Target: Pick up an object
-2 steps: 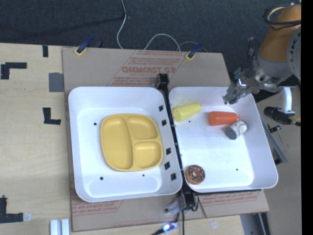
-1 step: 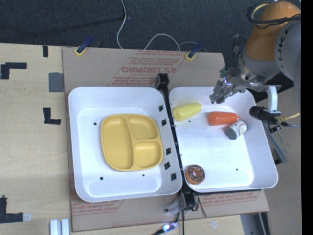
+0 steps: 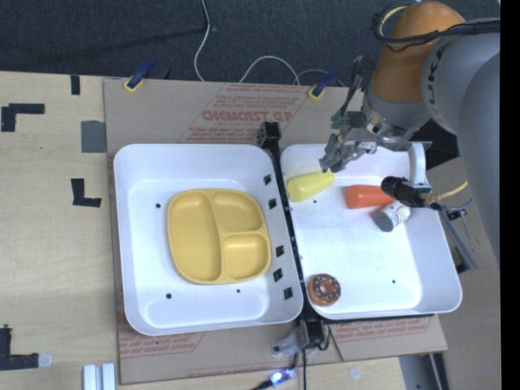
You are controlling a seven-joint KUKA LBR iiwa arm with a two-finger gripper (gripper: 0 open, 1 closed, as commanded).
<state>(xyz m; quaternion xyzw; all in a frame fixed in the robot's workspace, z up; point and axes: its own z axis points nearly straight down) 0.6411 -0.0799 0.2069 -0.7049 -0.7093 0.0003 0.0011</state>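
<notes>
The doughnut [image 3: 324,288] lay nearest the camera, well below the yellow wedge-shaped object [image 3: 309,186]. The gripper [image 3: 333,162] hung just above that object's right end; whether its fingers were spread or pressed together could not be told. A sound grasp would likely need centring over the object before closing. Counted: two bins, one yellow divided plate [image 3: 218,236] left of the object, one orange object [image 3: 367,196] and one small grey-white cylinder [image 3: 390,217] to its right

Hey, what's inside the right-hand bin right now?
The right bin holds a yellow banana-like piece, an orange piece, a small grey-and-white item and a doughnut. The gripper covers part of its far edge.
</notes>
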